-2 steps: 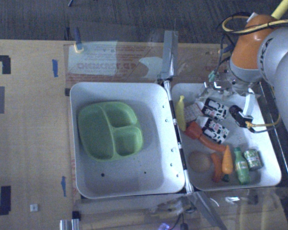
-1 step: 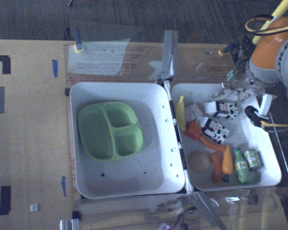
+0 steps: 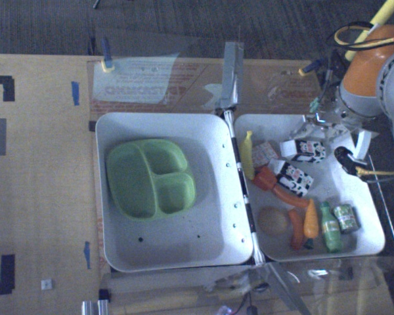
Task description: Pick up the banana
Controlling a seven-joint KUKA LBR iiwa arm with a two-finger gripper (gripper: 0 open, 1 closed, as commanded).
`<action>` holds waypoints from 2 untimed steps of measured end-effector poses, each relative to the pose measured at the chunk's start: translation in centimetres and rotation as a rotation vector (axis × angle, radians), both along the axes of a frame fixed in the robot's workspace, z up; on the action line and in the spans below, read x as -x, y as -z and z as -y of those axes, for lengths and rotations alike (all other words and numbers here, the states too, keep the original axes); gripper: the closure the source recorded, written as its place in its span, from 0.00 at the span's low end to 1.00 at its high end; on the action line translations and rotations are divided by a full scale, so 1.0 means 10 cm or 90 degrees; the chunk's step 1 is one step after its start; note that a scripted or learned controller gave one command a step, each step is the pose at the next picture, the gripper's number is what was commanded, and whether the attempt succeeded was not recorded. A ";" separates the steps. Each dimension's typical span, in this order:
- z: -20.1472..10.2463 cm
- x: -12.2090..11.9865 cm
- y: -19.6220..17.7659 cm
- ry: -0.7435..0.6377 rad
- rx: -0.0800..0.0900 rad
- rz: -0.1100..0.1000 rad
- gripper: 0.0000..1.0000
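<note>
The yellow banana [image 3: 247, 155] lies lengthwise against the left wall of the right bin [image 3: 374, 241], near its far end. My gripper [image 3: 315, 128] hangs over the far right part of that bin, just above a black-and-white cow-patterned carton [image 3: 308, 151]. It is well to the right of the banana and apart from it. The arm's orange band [image 3: 371, 67] shows above the wrist at the upper right.
The right bin also holds a second cow-patterned carton [image 3: 294, 178], a red-orange piece [image 3: 273, 182], a brown round fruit [image 3: 273, 220], a carrot [image 3: 310, 222], a green bottle [image 3: 329, 227] and a small can [image 3: 346, 218]. A green divided plate [image 3: 151, 178] lies in the left bin [image 3: 210, 241].
</note>
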State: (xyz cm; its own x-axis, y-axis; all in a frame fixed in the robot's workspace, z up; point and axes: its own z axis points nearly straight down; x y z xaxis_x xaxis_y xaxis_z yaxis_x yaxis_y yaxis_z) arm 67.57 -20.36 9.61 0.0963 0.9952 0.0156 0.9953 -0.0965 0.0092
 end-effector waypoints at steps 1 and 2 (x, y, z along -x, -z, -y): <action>0.00 0.01 0.02 0.000 0.000 -0.002 0.00; -0.09 0.15 0.08 -0.159 0.011 -0.003 0.00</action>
